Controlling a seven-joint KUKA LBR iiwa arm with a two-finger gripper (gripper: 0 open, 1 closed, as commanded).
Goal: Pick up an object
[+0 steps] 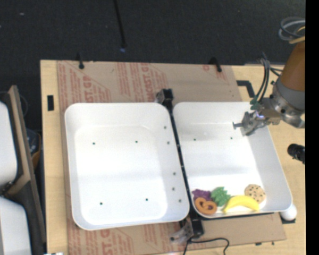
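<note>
Along the front wall of the right bin (266, 158) lies a small cluster of toy food: a purple grape bunch (201, 194), an orange pretzel-like piece (205, 206), a green leafy piece (220, 195), a yellow banana (240, 203) and a round cookie (255, 193). My gripper (248, 122) hangs over the bin's far right corner, well away from the cluster. Nothing shows between its fingers.
The left bin (74, 158) sits beside the right one on a brown board (111, 81). A black clamp (165, 96) sits at the far end of the seam between the bins. White boxes (1, 142) stand off the bench's left side.
</note>
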